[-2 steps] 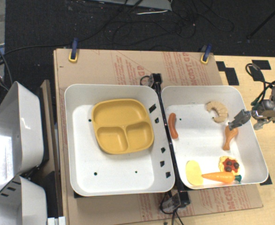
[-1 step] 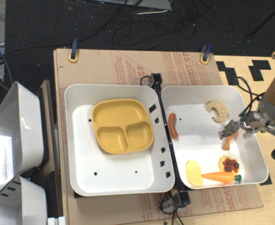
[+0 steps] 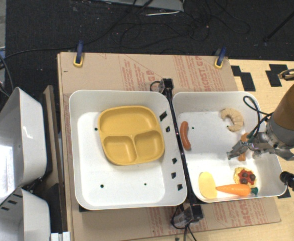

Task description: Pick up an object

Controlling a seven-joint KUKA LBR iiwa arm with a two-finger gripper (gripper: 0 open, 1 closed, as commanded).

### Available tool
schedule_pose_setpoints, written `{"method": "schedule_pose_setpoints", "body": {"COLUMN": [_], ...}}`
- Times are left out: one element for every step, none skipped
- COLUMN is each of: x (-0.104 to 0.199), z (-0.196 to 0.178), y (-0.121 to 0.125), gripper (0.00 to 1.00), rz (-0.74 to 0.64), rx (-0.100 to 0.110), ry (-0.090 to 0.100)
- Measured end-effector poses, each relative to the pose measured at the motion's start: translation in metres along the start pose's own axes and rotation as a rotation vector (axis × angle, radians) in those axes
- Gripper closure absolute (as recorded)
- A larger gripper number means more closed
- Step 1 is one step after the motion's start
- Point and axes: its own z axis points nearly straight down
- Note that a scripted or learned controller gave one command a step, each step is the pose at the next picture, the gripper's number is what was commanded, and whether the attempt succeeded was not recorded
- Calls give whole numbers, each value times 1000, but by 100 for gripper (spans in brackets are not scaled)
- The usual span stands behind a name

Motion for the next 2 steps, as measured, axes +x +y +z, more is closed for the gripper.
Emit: {"method": "schedule_pose_setpoints", "body": {"x": [1, 1], "z": [22, 11], "y": [0, 1], "gripper": [0, 100], "rz": [-1, -1], "rx": [-2, -6], "ry": [-1, -2]}}
